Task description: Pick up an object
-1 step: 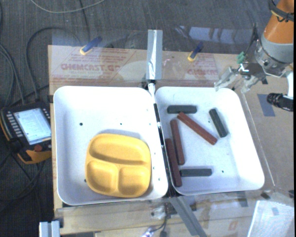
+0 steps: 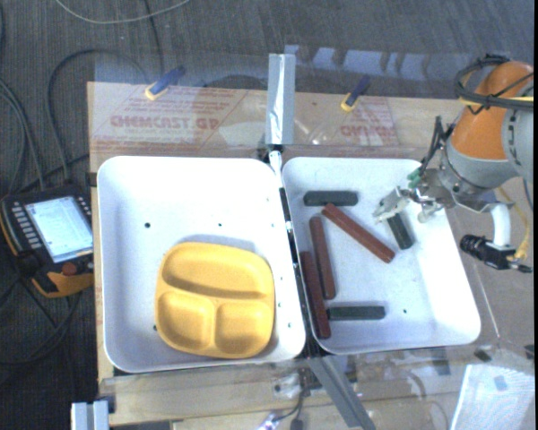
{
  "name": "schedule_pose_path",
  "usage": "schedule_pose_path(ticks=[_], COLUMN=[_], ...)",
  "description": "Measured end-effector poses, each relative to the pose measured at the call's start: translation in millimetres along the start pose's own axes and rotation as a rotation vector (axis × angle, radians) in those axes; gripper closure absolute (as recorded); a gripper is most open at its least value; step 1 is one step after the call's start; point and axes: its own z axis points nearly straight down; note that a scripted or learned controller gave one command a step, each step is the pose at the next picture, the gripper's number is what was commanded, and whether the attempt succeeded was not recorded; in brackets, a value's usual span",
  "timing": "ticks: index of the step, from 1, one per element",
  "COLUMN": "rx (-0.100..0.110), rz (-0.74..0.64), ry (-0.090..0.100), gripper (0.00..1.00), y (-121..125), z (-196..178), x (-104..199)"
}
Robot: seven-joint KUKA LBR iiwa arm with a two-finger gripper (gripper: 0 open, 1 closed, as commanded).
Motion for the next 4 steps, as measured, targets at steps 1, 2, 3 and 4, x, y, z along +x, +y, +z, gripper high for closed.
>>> schedule_pose_path(ticks=[1, 2, 3, 4], rx=[-0.020, -0.024, -0.017, 0.027], rz=[-0.046, -0.156, -0.157, -0.239], ry=[-0.005, -0.012, -0.005, 0.005], gripper=[0.00, 0.00, 1.00, 1.00], y=[-19.5, -42.7, -43.3, -2.6], z=[26.9, 44.5, 38.8, -37.3], x=[7.8, 40.4, 42.1, 100.1])
